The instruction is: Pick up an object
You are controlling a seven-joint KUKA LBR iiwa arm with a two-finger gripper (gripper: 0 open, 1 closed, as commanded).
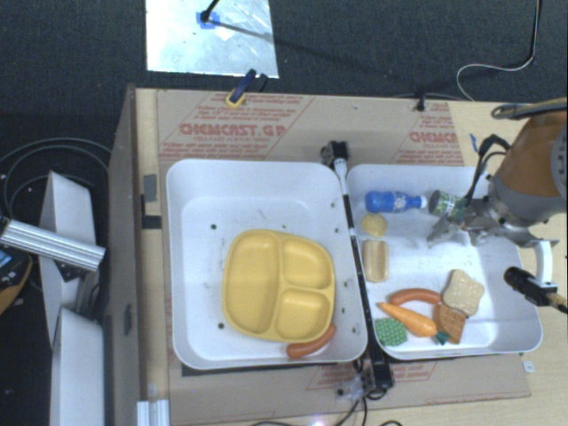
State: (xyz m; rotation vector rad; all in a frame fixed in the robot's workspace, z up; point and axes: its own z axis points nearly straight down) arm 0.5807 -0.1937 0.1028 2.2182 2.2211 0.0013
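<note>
- Gripper (448,229): low inside the right bin (524,322), near its back wall, reached in from the right edge. Whether it is spread or closed cannot be told — the tip is small and blurred against the white floor. Nothing can be made out in its hold.
- Bottle (397,201): blue, lying on its side along the back wall, just beside the gripper on the side toward the left bin; the green-and-clear end looks close to or touching the tip, contact unconfirmed.
- Other pickable items in the right bin, all toward the front, apart from the gripper: small yellow piece (374,225), bread stick (375,259), red sausage (415,296), carrot (407,319), green piece (390,331), toast slice (462,291), waffle (449,323).
- Left bin (191,238): yellow divided plate (277,284) with a second sausage (311,343) against its front edge — well apart from the gripper.
- Progress, as judged: no object lifted; every item rests on a bin floor. The grasp and the lift remain. The bottle is the nearest candidate.
</note>
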